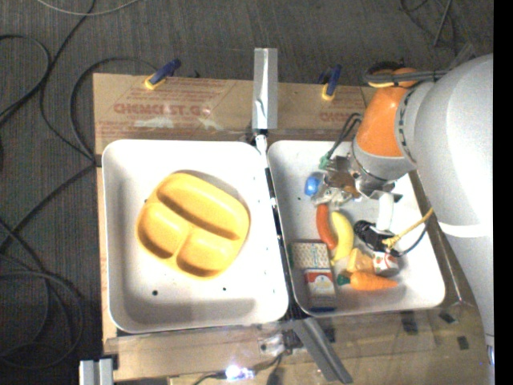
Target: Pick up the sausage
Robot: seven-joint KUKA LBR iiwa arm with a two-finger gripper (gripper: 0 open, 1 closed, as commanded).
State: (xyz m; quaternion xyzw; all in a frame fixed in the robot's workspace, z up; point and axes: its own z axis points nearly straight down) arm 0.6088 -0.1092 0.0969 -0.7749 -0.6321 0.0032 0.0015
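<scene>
Overhead, we see 2 shallow white plastic bins side by side on a brown cardboard sheet (160, 107) with faded red print. 2 blue-and-yellow clamps (160, 74) grip the sheet's far edge.

The left bin (120, 239) holds 1 yellow moulded plastic plate (194, 223) with 3 compartments, lying roughly in its middle and turned at a slant.

The right bin (429, 283) carries the clutter. The reddish-orange, slightly curved sausage (324, 224) lies near the middle of this bin, running up and down the view. Its right side touches a yellow banana (344, 236) that lies alongside it. A small blue round object (313, 186) sits just past the sausage's far end. Just below the sausage's near end rests a small pale patterned box (311, 255), and below that a red-and-white carton (321, 281). An orange carrot (372, 281) lies crosswise near the bin's front right.

The grey arm with its orange band (383, 131) reaches in from the right. Its gripper (346, 181) is over the far half of the right bin, close above the upper ends of the sausage and banana and beside the blue object. We cannot tell whether the gripper is spread or closed, nor whether it touches anything.
</scene>
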